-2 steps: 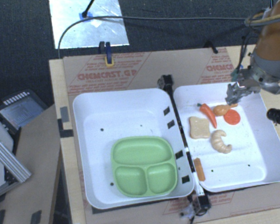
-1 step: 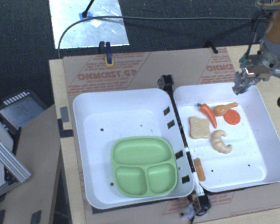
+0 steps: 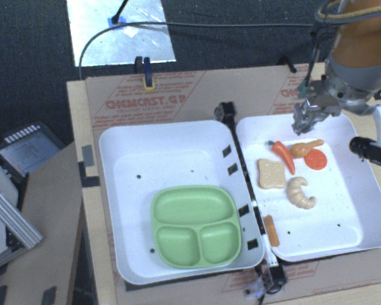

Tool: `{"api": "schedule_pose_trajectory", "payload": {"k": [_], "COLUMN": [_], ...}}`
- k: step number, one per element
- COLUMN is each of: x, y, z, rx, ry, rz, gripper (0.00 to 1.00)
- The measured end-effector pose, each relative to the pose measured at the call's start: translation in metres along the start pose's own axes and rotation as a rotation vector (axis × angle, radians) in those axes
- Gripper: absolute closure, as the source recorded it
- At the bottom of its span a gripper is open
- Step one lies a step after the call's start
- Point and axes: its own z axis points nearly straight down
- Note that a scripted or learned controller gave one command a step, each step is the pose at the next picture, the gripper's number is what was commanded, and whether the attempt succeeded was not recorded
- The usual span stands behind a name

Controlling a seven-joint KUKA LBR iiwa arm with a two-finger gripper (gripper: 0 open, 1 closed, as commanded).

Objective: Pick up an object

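Observation:
The right bin (image 3: 372, 220) holds several toy foods: a red chilli pepper (image 3: 284, 156), an orange drumstick-shaped piece (image 3: 307, 147), a red tomato slice (image 3: 316, 160), a tan slice of bread (image 3: 271, 173) and a pale croissant (image 3: 300, 192). A small orange stick (image 3: 271, 230) lies by the bin's left wall. My gripper (image 3: 303, 121) hangs above the far part of the right bin, just beyond the drumstick piece, with nothing seen between its fingers.
In the left bin (image 3: 123, 190) sits a green three-compartment plate (image 3: 195, 225). A black divider clip strip (image 3: 240, 170) runs between the bins. Cardboard (image 3: 170, 96) lies under both bins, and a side table with equipment (image 3: 15, 175) stands at left.

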Motion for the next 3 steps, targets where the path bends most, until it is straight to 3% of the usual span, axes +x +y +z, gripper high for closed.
{"api": "schedule_pose_trajectory", "payload": {"k": [3], "x": [0.158], "y": [0.012], "z": [0.046], "rx": [0.000], "ry": [0.000], "rz": [0.000], "gripper": [1.00]}}
